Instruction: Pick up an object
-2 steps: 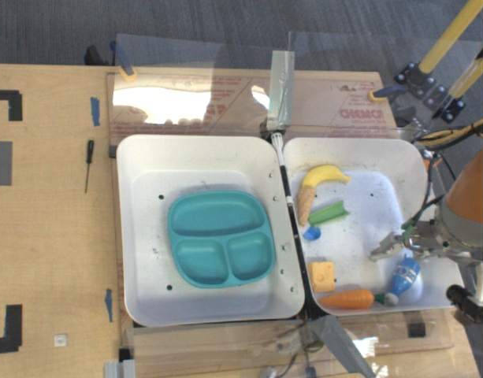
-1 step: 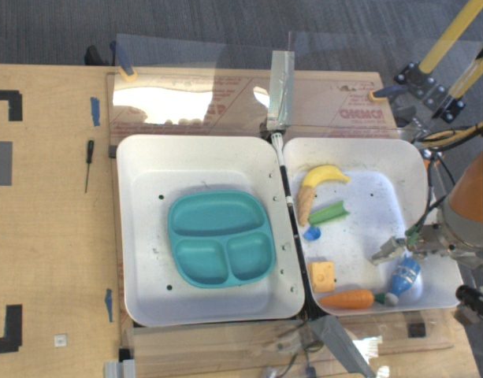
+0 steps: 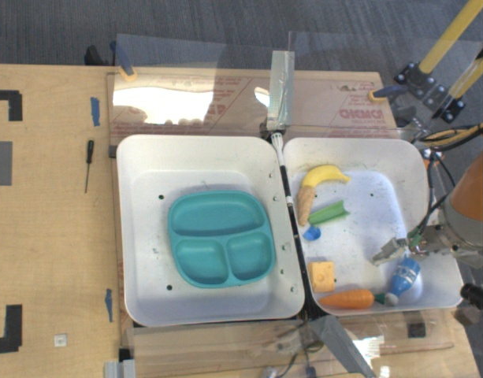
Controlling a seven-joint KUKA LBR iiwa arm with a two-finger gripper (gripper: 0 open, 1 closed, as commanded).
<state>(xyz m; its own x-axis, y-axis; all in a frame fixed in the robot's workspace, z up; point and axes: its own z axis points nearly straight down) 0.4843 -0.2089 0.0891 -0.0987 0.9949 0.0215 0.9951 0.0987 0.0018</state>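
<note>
The right bin point(image 3: 383, 187) holds several small objects. A yellow banana point(image 3: 324, 176) lies at its back, with a tan bread-like piece point(image 3: 306, 203) and a green stick point(image 3: 328, 213) just in front of it. A small blue piece point(image 3: 312, 232) sits near the bin's left wall. An orange cheese block point(image 3: 323, 276) and an orange carrot point(image 3: 347, 298) lie at the front. A blue and white bottle point(image 3: 405, 278) rests at the front right. My gripper point(image 3: 397, 249) hangs low over the right side of the bin, just above and behind the bottle, with nothing seen in its grasp.
The left bin point(image 3: 146, 172) bears a teal divided plate point(image 3: 220, 237). The two bins meet at a dark divider point(image 3: 288, 211). Cables and the arm's body point(image 3: 466, 211) crowd the right bin's right edge. A yellow stand point(image 3: 446, 38) rises at the back right.
</note>
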